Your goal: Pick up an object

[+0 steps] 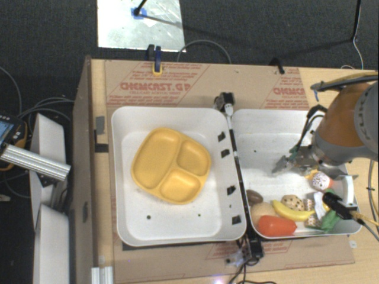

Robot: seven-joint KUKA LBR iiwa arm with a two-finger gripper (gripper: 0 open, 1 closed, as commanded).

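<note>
One gripper (283, 164) hung low over the right bin (266, 126), and how far its jaws stood apart could not be told; nothing showed between them, and no contact with any object could be made out. Taking the banana (291, 210) as landmark: the gripper sat above and slightly left of it, over bare bin floor. A red pepper-like item (276, 225) lay just below-left of the banana, a brown rounded item (254, 196) to its left, and a small white-and-red object (320, 181) to its upper right, close under the wrist. A yellow divided plate (170, 165) lay well to the left, in the left bin (127, 218). For a sound pick, the judgement was to centre the jaws over a single item, align across its narrow axis, and descend fully before closing.
</note>
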